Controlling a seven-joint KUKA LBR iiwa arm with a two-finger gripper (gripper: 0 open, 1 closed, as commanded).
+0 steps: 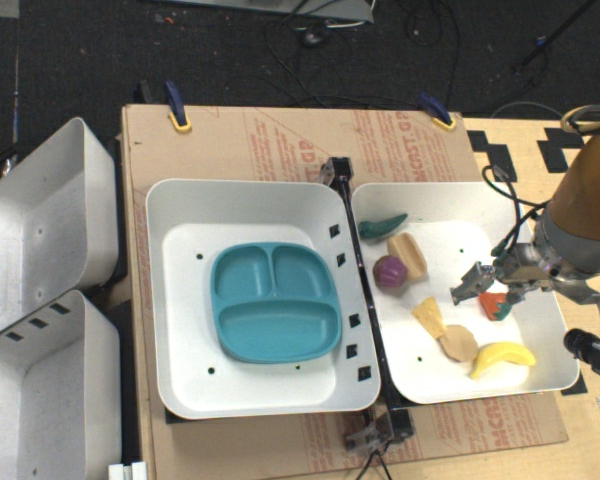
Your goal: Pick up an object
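Two glossy white bins sit side by side; the gripper [483, 290] hovers over a small red piece [497, 307], finger state unclear.

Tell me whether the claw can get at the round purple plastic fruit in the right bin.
Probably yes: the round purple plastic fruit lies uncovered, with only the tan block touching it, left of the claw.

Red-green item [496, 307] partly hidden under tool [483, 286]; arm [588, 208] cut off at right edge.
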